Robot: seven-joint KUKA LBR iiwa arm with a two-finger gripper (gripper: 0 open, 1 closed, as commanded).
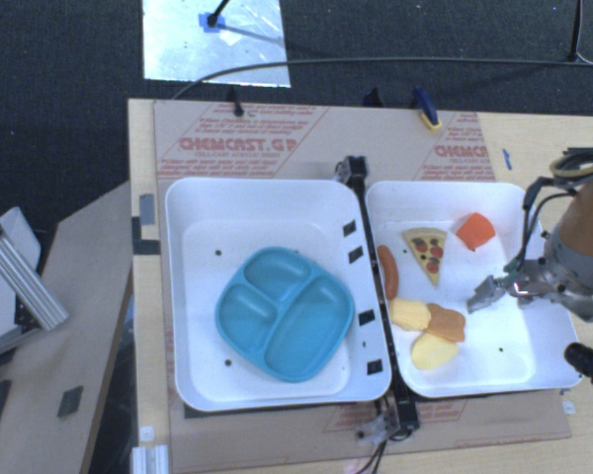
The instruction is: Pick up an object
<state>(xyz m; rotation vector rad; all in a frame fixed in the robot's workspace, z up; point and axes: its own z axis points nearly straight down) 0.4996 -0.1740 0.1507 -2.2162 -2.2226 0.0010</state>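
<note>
The right bin (504,363) holds several toy foods. A pizza slice (428,251) lies near its middle, with an orange block (475,231) to its right. A reddish sausage (387,271) lies along the left wall. Two yellow pieces (409,314) (433,351) and an orange-brown piece (448,322) cluster near the front. My gripper (484,294) hangs low over the bin's bare floor, just right of the orange-brown piece and below the orange block. Nothing shows in its grasp.
The left bin (193,265) holds a blue divided plate (285,312). A black divider with clips (368,284) runs between the bins. The grey arm (578,255) comes in over the right bin's right wall. Bare floor lies at the right bin's front right.
</note>
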